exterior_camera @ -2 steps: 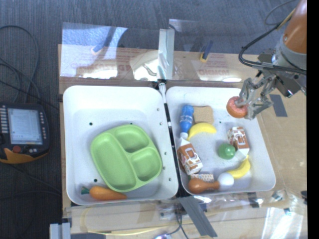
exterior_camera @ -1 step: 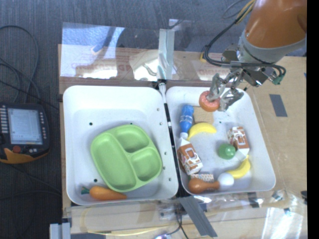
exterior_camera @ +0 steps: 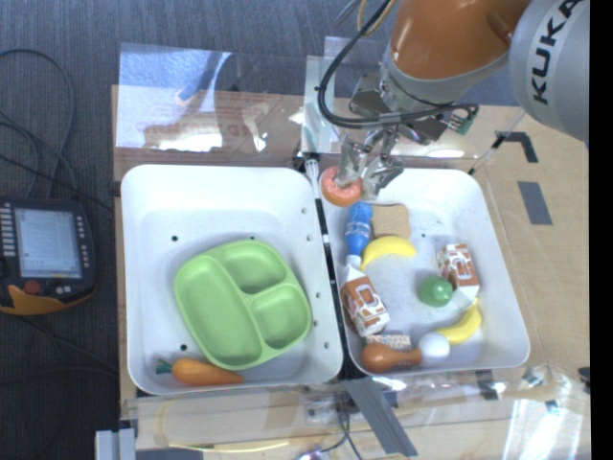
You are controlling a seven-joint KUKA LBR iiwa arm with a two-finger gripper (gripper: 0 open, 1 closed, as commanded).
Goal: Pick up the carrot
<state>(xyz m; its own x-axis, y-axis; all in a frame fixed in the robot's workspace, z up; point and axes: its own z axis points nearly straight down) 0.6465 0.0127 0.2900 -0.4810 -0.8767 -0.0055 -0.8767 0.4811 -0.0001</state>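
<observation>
The camera view looks down on two white bins side by side. In the left bin (exterior_camera: 144,218) a green divided plate (exterior_camera: 242,302) lies near the middle, and the carrot (exterior_camera: 199,373) lies flat along the bin's near edge, just beside the plate's lower left rim. Its orange body points toward the right and its dark green stub end faces left. Nothing touches the carrot from above.

The gripper (exterior_camera: 369,172) hangs over the far left corner of the right bin (exterior_camera: 498,257), well apart from the carrot, below the arm's orange band (exterior_camera: 450,17). Whether its fingers are apart or together cannot be told, since cables and the wrist crowd that spot. A small orange-and-pink ring-shaped item (exterior_camera: 340,189) sits just beside the gripper's tip, on the divide between the bins; whether the gripper touches it is unclear.

In the right bin lie a blue bottle (exterior_camera: 358,228), a tan slice of bread (exterior_camera: 391,220), a yellow banana (exterior_camera: 388,249), two small cartons (exterior_camera: 364,302), a green ball (exterior_camera: 436,290), a second banana (exterior_camera: 464,325), a white egg (exterior_camera: 436,346) and a brown drumstick (exterior_camera: 388,356).

A handheld control pendant (exterior_camera: 43,252) rests on the floor to the left of the bench.
</observation>
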